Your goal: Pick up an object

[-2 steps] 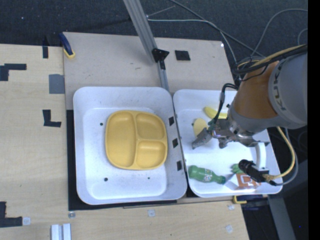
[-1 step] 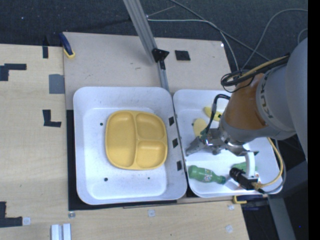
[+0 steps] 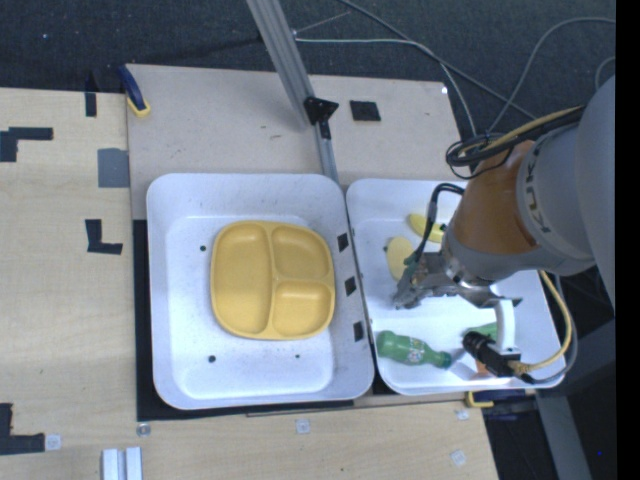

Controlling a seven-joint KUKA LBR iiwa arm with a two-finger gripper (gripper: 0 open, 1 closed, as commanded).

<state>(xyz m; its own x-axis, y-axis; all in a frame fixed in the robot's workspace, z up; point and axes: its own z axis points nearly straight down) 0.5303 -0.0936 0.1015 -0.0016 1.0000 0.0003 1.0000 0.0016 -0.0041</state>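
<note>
My gripper [image 3: 407, 294] reaches down into the right bin [image 3: 375, 238], its tips low over the bin floor just below a yellow object [image 3: 400, 256]. A second yellow piece [image 3: 418, 225] lies a little farther back, partly hidden by the wrist. A green bottle [image 3: 410, 348] lies on its side near the bin's front edge, below the gripper and apart from it. A small orange thing [image 3: 488, 370] peeks out at the front right. Nothing shows between the fingers.
The left bin [image 3: 170, 268] holds a yellow divided plate [image 3: 272, 278] in its middle. A grey pole [image 3: 285, 48] slants in from the top toward the gap between the bins. Cables loop above the right bin.
</note>
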